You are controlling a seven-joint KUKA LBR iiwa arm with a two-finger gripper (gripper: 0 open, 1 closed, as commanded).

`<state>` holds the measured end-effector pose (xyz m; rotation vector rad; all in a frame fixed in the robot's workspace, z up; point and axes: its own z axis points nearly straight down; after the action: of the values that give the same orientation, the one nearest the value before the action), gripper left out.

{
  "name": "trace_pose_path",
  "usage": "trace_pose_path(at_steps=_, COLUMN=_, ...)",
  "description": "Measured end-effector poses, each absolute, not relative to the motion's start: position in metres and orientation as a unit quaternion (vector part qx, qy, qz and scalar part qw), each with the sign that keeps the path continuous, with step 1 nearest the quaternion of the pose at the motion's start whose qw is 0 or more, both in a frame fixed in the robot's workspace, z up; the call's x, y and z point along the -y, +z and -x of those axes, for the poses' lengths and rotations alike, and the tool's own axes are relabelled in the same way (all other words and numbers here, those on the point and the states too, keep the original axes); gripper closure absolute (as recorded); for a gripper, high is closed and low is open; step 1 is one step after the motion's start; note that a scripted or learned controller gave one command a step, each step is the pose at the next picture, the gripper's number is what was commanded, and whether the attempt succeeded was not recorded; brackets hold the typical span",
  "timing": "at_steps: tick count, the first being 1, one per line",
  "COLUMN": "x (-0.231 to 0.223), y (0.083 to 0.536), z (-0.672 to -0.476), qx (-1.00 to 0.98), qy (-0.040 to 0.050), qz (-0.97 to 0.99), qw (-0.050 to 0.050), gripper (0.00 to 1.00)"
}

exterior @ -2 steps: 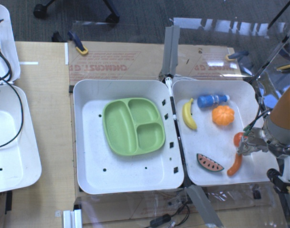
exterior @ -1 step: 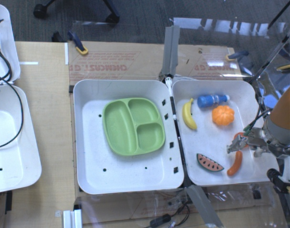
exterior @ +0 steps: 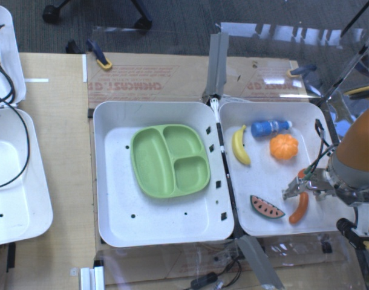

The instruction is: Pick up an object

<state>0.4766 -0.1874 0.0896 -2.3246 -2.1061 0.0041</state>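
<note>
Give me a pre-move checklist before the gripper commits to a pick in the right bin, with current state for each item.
1. Gripper is over the right bin, near its front right corner: ok.
2. Target under it: the sausage lies right at the fingertips, closest candidate: ok.
3. Object already between the fingers: cannot tell, the wrist hides the contact.
4. Neighbours spaced from target: watermelon slice lies just to its left, apart but near: ok, watch it.
5. Other items out of the path: banana, orange and blue bottle sit toward the back: ok.
6. Bin wall room: sausage is near the front rim, tight: cannot tell.
</note>
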Motion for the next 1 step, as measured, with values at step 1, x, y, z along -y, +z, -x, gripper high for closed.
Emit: trace_pose_path(at_steps=1, x=0.1877, y=0.0971, z=-0.4764, qx=0.67, qy=0.0019, qz=0.742, qw=0.004, gripper=1.0)
